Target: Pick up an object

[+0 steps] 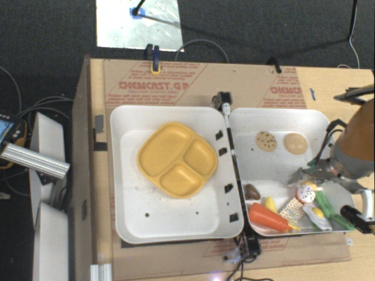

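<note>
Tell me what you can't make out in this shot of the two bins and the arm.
- Gripper: in the camera view, too small and dark against the toys to judge its fingers.
- Arm: cut off by the picture's right edge.
- Pile by the carrot in the right bin: overlapping pieces, too small to name each.
- Yellow tray in the left bin: plain to see.

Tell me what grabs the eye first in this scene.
A yellow divided plate sits alone in the left bin. In the right bin, toy food crowds the near corner, led by an orange carrot, with a cookie farther back. The gripper hovers over that pile.
</note>
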`<action>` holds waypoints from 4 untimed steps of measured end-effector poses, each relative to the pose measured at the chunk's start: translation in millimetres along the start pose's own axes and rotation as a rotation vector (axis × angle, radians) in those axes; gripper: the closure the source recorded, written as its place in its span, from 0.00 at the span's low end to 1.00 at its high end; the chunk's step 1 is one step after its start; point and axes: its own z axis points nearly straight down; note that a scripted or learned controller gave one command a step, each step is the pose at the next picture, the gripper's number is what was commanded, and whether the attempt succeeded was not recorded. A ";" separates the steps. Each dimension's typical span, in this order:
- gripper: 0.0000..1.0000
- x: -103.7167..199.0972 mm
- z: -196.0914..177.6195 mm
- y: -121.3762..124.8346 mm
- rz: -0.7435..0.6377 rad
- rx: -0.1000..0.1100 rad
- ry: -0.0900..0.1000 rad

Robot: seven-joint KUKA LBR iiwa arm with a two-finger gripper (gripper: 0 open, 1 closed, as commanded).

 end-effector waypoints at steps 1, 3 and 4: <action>1.00 2.1 -10.8 2.9 -0.004 -0.004 -0.001; 0.00 23.8 0.8 0.0 -0.007 0.000 0.002; 0.00 5.4 0.3 -15.0 -0.002 0.000 0.000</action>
